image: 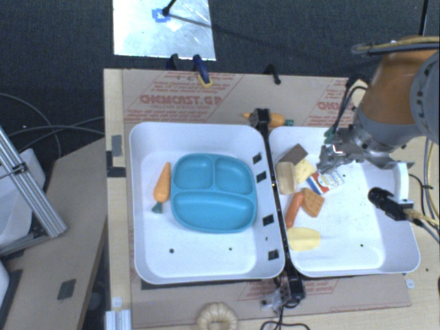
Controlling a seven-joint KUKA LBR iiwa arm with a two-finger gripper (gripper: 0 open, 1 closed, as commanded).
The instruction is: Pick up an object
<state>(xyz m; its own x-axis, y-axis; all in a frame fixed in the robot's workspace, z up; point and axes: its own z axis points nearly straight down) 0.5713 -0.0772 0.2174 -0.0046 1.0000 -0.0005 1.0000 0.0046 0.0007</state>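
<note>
You have free floor in the right bin [395,253] at its near right part; the food pile [302,184] crowds its left side beside the divider [271,184].

I see two white bins [206,133] on a tan board printed with red lettering [180,99]. At centre left, a light blue divided plate [213,192] lies beside an orange carrot [161,182] with a green tip. To the right of centre I make out a brown block [293,154], pale yellow pieces [303,238], a red-white-blue packet [320,182] and an orange waffle-patterned piece [313,202]. The arm [399,102] at upper right is grey and orange.
</note>
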